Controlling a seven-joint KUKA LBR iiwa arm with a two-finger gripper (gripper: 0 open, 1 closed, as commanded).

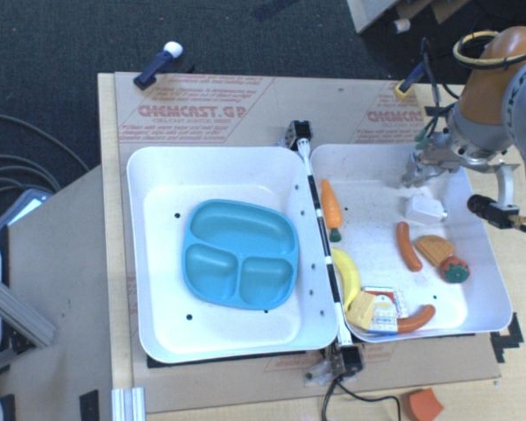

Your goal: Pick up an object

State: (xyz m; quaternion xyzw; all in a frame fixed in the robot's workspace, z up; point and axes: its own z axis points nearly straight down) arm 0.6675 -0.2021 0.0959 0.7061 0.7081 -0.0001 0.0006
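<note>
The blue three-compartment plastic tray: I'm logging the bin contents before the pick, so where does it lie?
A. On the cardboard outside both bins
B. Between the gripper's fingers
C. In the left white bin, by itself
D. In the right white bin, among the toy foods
C: the blue three-compartment plastic tray lies flat inside the left white bin, while the orange toy carrot and yellow toy banana lie in the right white bin.

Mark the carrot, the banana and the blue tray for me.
carrot (pixel 330 203): camera view, middle of its orange body, right bin.
banana (pixel 347 275): camera view, middle of its yellow curve, by the right bin's left wall.
blue tray (pixel 240 253): camera view, ridge between its compartments, left bin.
</note>
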